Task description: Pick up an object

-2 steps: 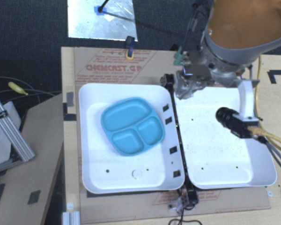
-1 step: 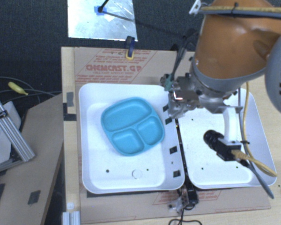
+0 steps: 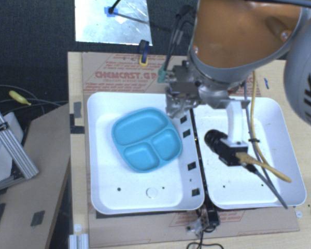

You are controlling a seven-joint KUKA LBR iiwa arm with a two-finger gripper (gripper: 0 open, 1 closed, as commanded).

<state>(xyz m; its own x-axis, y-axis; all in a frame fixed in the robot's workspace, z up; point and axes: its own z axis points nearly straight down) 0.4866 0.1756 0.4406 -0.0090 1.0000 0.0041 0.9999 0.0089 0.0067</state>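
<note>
A slanted view from above shows a worktop [image 3: 119, 66] covered with a sheet of brown cardboard bearing red printed lettering. Two shallow white bins sit on it side by side, touching along their inner edges.

The left bin [image 3: 101, 191] holds a light blue plate [image 3: 146, 139] divided into three compartments, one large and two smaller. The plate lies flat, turned at a slight angle, in the upper middle part of the bin. Its upper right rim is just beside the wall shared with the right bin [image 3: 285, 139].

The arm [image 3: 243, 30] enters from the right and looms large across the top of the view, its broad orange band in the foreground and a grey section at the far right edge. Below the band, the metal wrist leads down to the hand [image 3: 175, 107], which hangs above the upper end of the divide between the two bins, just beside the upper right rim of the blue plate. The hand is seen from above and is partly masked by the wrist, so it cannot be told whether its fingers are apart or together, and nothing can be seen between them.

Over the right bin, a white bracket and a black cylindrical fitting [image 3: 223, 145] hang from the arm, with a yellowish hose [image 3: 267, 169] and thin dark cables trailing toward the lower right.

Beyond the worktop, a yellow-handled clamp [image 3: 143, 52] sits at the cardboard's top edge.
</note>
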